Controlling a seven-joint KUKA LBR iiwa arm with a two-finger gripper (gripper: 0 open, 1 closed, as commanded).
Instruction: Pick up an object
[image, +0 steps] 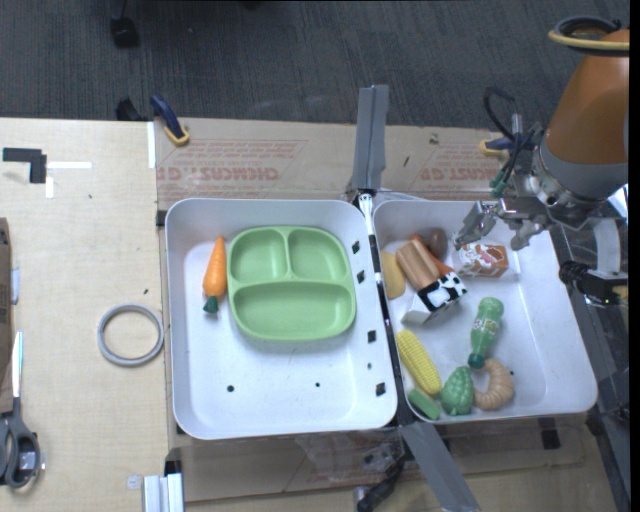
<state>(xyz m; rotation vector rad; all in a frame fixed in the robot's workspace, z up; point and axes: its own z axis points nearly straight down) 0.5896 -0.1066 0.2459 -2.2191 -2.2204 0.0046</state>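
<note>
Two white bins sit side by side on the bench. The left bin holds a green tray with three compartments, lying toward the far side, and a carrot just beside the tray's left edge, green end toward the near side.

The right bin holds the remaining items. A packet with red and white markings lies at the far side, directly under the gripper. A brown cylinder lies tilted near the bin's left wall, with a yellowish item beside it on the left and a darker brown item just behind it. A black-and-white item touches the cylinder's near end. A green bottle lies near the middle. At the near side, a corn cob lies along the left wall, a green strawberry-shaped item sits beside it, and a tan curved item touches that on the right.

The arm enters from the right, orange band uppermost. The gripper hangs above the far part of the right bin with its fingers spread apart and nothing seen between them. Whether the fingers touch the packet cannot be told.

Outside the bins, a grey ring lies on the bench to the left, scissors at the left edge.
</note>
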